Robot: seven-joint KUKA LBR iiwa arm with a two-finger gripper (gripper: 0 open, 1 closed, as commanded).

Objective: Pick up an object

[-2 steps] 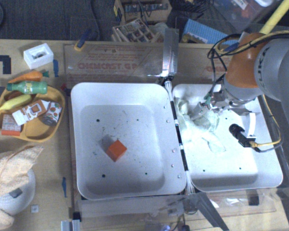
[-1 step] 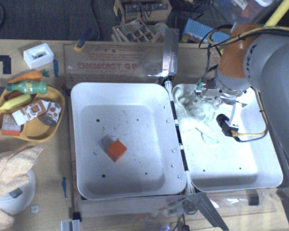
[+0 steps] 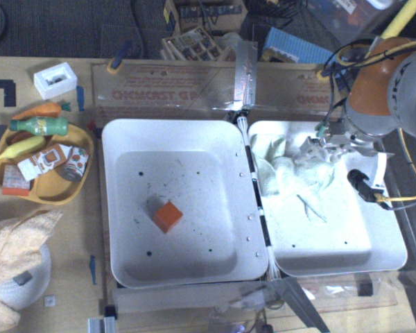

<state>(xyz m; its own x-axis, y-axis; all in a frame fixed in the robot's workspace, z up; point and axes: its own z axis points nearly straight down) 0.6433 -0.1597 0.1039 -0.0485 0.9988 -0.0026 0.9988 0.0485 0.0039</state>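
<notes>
The grey arm [image 3: 385, 89] with its orange band reaches in over the right bin [image 3: 347, 248], and its gripper [image 3: 324, 146] sits low over that bin's far end, among a heap of pale, translucent items [image 3: 291, 172] that blur into the white floor; whether it is spread or pressed together I cannot tell, and nothing can be made out between its tips. Well off to the gripper's side, in the left bin [image 3: 125, 151], lies a small orange block [image 3: 168, 216] alone on the floor. This looks like the reach-and-grasp step. Next comes closing on one pale piece and lifting straight up.
</notes>
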